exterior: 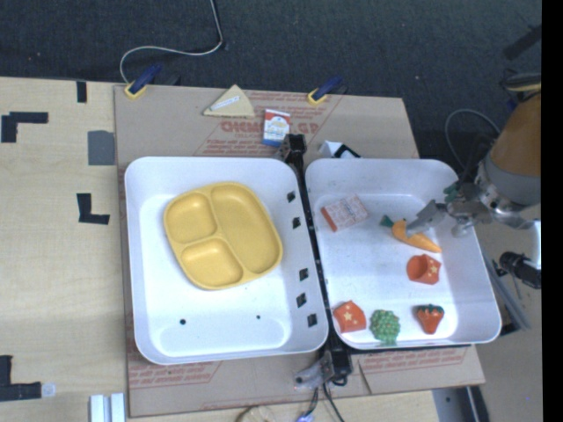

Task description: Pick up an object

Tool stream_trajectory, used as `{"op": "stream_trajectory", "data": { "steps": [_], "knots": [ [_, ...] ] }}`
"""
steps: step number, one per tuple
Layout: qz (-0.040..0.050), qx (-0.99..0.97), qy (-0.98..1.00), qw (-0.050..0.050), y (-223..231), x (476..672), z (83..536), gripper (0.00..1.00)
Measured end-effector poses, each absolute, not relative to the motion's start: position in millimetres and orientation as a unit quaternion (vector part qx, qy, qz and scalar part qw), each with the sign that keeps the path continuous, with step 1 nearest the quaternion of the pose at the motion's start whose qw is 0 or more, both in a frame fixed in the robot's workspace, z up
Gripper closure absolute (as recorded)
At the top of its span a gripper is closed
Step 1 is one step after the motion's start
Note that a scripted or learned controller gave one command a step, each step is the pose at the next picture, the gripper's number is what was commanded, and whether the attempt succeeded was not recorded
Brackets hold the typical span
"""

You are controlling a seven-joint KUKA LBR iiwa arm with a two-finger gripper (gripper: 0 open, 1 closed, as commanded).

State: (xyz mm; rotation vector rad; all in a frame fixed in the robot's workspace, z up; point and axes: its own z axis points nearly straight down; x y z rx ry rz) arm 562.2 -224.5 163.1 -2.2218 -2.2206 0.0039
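Camera view:
Tool: low over the right bin, fingers spread apart, clasping nothing.
Carrot: lies in that bin, just beside the tool's fingertips.
Other bin contents: packet, broccoli, strawberry.
Left bin: carries a yellow divided plate.

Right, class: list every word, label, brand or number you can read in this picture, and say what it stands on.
Red lettering on the brown cardboard sheet under the bins: too blurred to read.
Small red and white box behind the bins: print too small to read.
Pale packet with red print in the right white bin: unreadable.
No text can be read for certain.
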Motion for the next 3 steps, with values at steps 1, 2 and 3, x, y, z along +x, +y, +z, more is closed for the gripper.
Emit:
{"op": "stream_trajectory", "data": {
  "steps": [1,2,3],
  "knots": [
    [-0.001,-0.707,-0.708,-0.004,-188.4,580.8,87.6,0.0],
    [-0.0007,-0.707,-0.707,-0.005,-189.0,581.0,98.0,1.0],
    [0.0002,-0.706,-0.708,0.0,-106.4,613.4,101.2,1.0]
  ]
}}
